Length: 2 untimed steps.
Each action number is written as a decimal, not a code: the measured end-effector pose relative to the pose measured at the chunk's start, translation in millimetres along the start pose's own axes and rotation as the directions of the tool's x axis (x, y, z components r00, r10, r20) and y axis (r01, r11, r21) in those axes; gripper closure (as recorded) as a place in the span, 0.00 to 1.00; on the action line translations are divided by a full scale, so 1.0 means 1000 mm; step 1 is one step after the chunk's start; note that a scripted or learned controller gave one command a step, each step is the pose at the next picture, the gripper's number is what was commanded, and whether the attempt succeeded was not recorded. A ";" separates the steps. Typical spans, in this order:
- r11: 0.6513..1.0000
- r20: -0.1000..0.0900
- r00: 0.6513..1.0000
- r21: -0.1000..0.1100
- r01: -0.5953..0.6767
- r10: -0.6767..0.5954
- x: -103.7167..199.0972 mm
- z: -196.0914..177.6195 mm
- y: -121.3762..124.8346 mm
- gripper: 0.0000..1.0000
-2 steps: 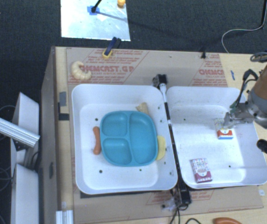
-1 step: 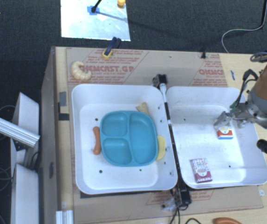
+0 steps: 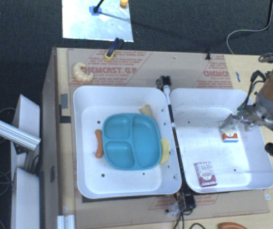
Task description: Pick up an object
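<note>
Two white bins are seen on the table; in the right bin (image 3: pixel 257 173), the pincer (image 3: pixel 232 124) hangs just above a small red-and-white carton (image 3: pixel 229 137). Its opening cannot be told. Descent and closing are judged next.

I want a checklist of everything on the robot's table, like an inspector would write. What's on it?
Surface: two white bins side by side, left bin and right bin, on a cardboard sheet.
Job's things: blue divided plate, orange sausage toy and yellow piece in the left bin; small red-and-white box and dark red packet in the right bin.
Clutter: pale curled toy on the cardboard.
Grippers: gripper low over the small box; grip unclear.
Cables: one at top right.
Surroundings: dark floor, shiny sheet.
</note>
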<state>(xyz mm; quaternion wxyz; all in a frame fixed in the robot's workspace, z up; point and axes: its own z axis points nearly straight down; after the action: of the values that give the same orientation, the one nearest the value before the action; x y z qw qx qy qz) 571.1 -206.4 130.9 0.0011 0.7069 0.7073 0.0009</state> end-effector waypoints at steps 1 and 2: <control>1.000 0.001 1.000 0.001 0.001 -0.001 0.000 0.007 0.000 0.00; 1.000 0.000 1.000 0.001 0.003 -0.003 0.000 0.000 0.005 0.00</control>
<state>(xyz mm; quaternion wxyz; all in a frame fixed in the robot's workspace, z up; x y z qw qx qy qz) 576.0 -206.3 130.6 0.0007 0.7060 0.7083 0.0008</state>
